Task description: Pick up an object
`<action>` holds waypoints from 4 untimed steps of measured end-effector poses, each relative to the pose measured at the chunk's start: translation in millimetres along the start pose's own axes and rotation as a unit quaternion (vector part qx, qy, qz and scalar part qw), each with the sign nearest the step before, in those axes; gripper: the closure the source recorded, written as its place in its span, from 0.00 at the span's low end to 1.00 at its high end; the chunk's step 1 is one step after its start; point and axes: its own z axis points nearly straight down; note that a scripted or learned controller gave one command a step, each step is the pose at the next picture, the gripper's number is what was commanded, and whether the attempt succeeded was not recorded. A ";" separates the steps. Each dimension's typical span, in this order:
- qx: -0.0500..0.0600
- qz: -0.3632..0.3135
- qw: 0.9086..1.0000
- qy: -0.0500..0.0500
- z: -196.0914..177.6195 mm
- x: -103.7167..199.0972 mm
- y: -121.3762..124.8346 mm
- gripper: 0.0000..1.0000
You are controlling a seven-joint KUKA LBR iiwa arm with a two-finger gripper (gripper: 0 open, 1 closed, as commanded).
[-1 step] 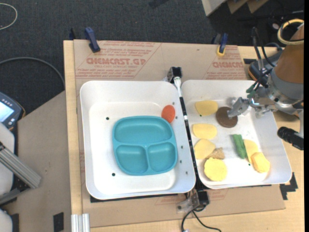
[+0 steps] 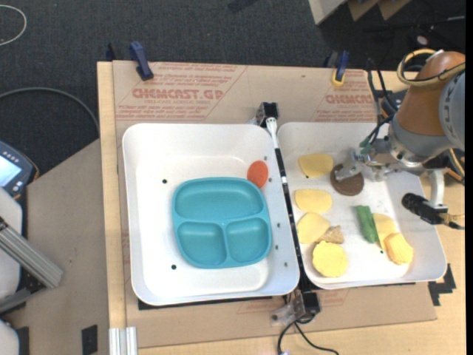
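The right bin (image 2: 421,268) holds several pieces of toy food. A brown round piece (image 2: 347,183) lies near the bin's middle top. Yellow pieces lie at the upper left (image 2: 315,165), the middle left (image 2: 312,200) and lower down (image 2: 329,259), with another at the right (image 2: 398,248). A green stick (image 2: 366,223) lies between them. My gripper (image 2: 360,163) hangs low, just up and right of the brown piece and very close to it. The grey arm with its orange band (image 2: 432,87) comes in from the right.
The left bin (image 2: 140,198) carries a teal divided plate (image 2: 220,222), with a small orange ball (image 2: 257,173) by the plate's upper right corner. A black part (image 2: 421,208) juts over the right bin's right side. Clamps (image 2: 140,59) hold the cardboard base at the back.
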 end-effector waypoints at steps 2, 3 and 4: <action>-0.005 0.000 1.000 -0.001 -27.7 0.4 1.5 1.00; -0.006 0.000 1.000 -0.001 -38.1 0.1 2.1 1.00; -0.007 0.000 1.000 -0.002 -48.4 -0.2 2.6 1.00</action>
